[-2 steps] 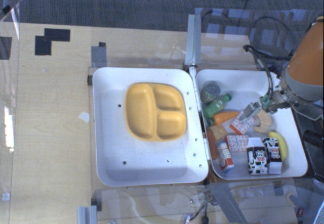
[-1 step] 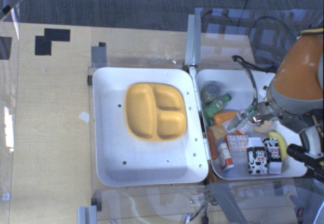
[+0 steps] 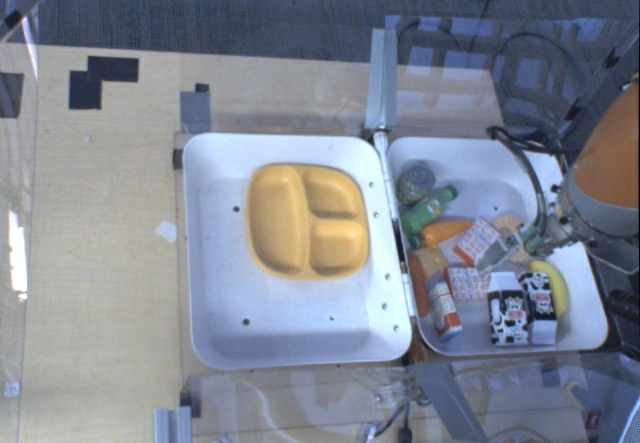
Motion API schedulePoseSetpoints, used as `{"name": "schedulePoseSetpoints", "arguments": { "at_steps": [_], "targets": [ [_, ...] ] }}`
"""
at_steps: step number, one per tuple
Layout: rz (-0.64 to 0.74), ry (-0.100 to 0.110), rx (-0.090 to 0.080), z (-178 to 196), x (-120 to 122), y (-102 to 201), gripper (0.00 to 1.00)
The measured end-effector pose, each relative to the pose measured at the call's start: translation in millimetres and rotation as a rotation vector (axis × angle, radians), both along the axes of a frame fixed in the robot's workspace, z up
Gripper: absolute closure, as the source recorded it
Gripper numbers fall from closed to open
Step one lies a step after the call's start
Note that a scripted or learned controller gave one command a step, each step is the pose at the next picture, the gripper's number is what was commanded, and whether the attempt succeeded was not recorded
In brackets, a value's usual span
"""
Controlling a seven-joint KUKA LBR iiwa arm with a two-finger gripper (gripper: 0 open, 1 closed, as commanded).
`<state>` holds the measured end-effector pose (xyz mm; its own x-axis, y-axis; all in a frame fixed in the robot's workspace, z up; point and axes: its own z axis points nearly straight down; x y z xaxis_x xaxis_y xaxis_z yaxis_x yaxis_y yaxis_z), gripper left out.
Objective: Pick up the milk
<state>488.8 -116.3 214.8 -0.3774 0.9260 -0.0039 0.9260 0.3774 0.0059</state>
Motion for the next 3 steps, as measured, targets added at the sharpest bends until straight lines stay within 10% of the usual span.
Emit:
{"name": "schedulePoseSetpoints", "arguments": {
  "at_steps": [1, 2, 3],
  "targets": [
    [0.093, -0.015, -0.006, -111, 5, -52, 0.00],
    [0.122, -0.017, -0.010, -120, 5, -38, 0.00],
    [-0.203, -0.017, -0.003, -120, 5, -15, 0.00]
  ]
}}
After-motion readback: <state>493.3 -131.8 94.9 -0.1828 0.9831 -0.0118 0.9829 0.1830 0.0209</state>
